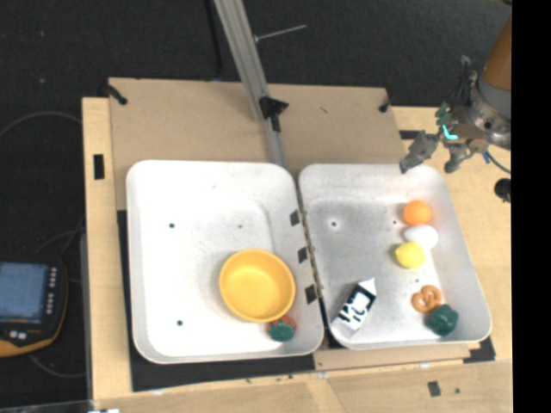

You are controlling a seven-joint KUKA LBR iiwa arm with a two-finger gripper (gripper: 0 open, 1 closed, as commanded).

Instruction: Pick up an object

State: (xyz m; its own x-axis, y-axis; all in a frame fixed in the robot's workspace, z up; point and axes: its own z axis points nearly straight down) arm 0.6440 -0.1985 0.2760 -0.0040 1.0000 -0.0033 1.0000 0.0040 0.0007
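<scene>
Two-finger gripper [435, 155] poised over the far right corner of the right white bin [362, 196], fingers spread apart and holding nothing. The nearest object — a round orange ball [417, 212] — lies on the bin floor below the fingertips, clearly apart from them, just beside a white ball [421, 237].

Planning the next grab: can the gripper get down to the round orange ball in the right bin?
Probably yes. The gripper hangs by the right white bin's far corner, and the round orange ball lies just below it, uncovered; only a white ball touches its near side.
</scene>
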